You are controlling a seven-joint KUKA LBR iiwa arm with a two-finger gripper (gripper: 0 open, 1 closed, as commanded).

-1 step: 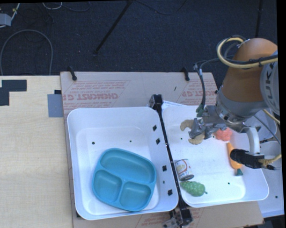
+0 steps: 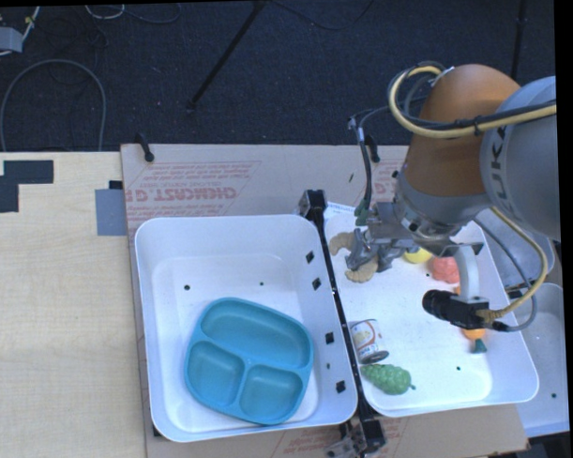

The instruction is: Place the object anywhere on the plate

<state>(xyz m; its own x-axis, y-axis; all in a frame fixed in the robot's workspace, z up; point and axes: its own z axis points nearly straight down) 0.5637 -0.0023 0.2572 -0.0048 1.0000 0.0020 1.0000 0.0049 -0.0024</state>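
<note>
The blue three-compartment plate (image 2: 249, 361) lies in the left white bin (image 2: 165, 256), towards its front. My gripper (image 2: 370, 251) is over the back left part of the right bin (image 2: 512, 380), close to the divider between the bins. A tan, irregular object (image 2: 348, 245) sits right at the gripper's tip, partly hidden by it; whether it is gripped or only lying beneath is unclear. The grey arm with its orange band (image 2: 460, 105) covers the back of the right bin.
In the right bin lie a small can (image 2: 365, 340) near the divider, a green bumpy object (image 2: 386, 378) at the front, a yellow piece (image 2: 418, 256), a pink piece (image 2: 445, 269) and a small orange piece (image 2: 474, 338). A black cable fitting (image 2: 453, 308) hangs off the arm.
</note>
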